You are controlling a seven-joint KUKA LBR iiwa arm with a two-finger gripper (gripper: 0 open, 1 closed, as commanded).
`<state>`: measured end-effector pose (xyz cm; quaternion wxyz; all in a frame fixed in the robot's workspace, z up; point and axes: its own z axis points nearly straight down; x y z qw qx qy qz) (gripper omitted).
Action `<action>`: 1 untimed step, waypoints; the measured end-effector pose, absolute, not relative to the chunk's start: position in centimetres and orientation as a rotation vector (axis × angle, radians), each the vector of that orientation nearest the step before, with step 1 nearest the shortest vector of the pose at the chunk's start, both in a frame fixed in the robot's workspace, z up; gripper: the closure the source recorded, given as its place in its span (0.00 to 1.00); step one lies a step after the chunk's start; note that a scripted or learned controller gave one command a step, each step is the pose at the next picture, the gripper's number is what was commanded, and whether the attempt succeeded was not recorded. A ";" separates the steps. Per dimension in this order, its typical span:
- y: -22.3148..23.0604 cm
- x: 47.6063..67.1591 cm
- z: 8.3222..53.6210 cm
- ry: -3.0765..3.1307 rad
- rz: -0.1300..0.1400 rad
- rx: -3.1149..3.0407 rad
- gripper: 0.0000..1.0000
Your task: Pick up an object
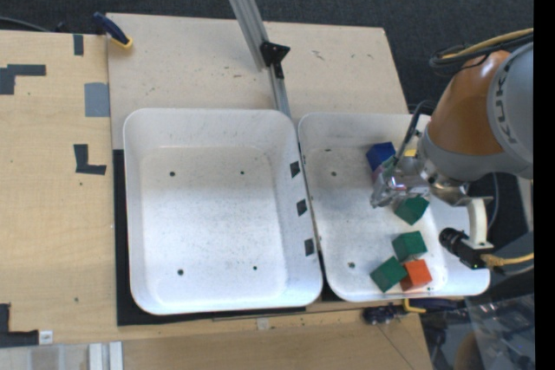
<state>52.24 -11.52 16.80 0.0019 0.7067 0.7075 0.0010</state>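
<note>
Right now the gripper (388,186) hangs low in the right bin (347,273), and whether it grips anything cannot be told. A green block (413,209) lies just lower right of it, a blue block (380,155) just above.

We see the metal pincer (388,189) low in the right-hand white bin (342,212), between a blue block (379,155) and a green block (412,209). Lower right, two green cubes (408,244) (388,275) touch an orange cube (418,274).
</note>
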 end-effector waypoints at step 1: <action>-11.5 51.5 21.5 2.221 0.003 2.218 1.00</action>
